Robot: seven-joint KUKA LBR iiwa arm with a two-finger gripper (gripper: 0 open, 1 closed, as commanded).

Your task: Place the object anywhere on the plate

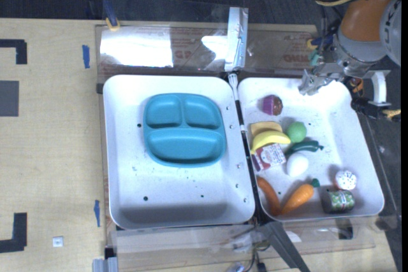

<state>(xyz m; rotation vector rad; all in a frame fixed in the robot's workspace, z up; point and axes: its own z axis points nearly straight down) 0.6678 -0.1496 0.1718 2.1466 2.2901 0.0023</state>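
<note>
Pincer (313, 81) hovers at the right bin's (366, 137) far rim, grip state unclear; it should descend squarely onto one toy before carrying to the blue plate (185, 127).

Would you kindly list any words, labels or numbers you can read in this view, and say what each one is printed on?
None can be read with certainty.
Clear panel behind the bins: reddish printed lettering, too blurred to read.
Small packet beside the banana: red and white label, print too small.
Small can in the right bin: green label, illegible.
Blue plate: no markings visible.
</note>
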